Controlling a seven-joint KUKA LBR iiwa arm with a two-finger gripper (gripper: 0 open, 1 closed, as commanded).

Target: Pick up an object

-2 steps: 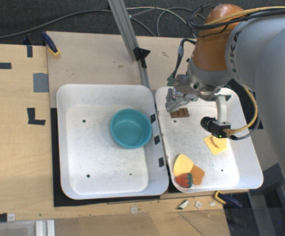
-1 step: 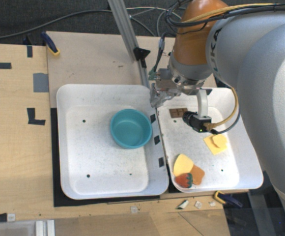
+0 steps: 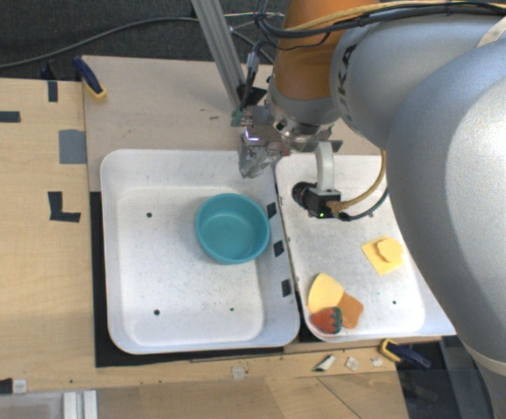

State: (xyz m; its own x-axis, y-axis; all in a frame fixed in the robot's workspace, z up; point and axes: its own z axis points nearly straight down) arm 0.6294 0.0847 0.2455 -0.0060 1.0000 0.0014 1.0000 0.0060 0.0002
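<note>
We count one teal bowl (image 3: 232, 227) in the left bin (image 3: 131, 269), sitting upright toward that bin's three o'clock side, close to the wall it shares with its neighbour. Nothing else lies in that bin that we can make out.

In the right bin (image 3: 410, 317) we count one yellow block (image 3: 383, 254) at about three o'clock of the bin's middle, well apart from the bowl. At the bin's seven o'clock corner sits a small cluster: one pale yellow piece (image 3: 324, 290), one orange piece (image 3: 352, 305) just beside it, and one red piece (image 3: 328, 319) touching them from below. We cannot tell what each of these three is.

The single gripper (image 3: 255, 157) hangs at the bowl's twelve o'clock, over the far rim where the two bins meet, apart from the bowl. We cannot tell whether it is spread or pressed together, and we see nothing pinched in it.

The one arm (image 3: 445, 129) reaches in from three o'clock, its orange band (image 3: 323, 24) above the wrist. We count two clamps with yellow tips, one (image 3: 89, 77) at the bench's eleven o'clock, one (image 3: 394, 350) at five o'clock.
</note>
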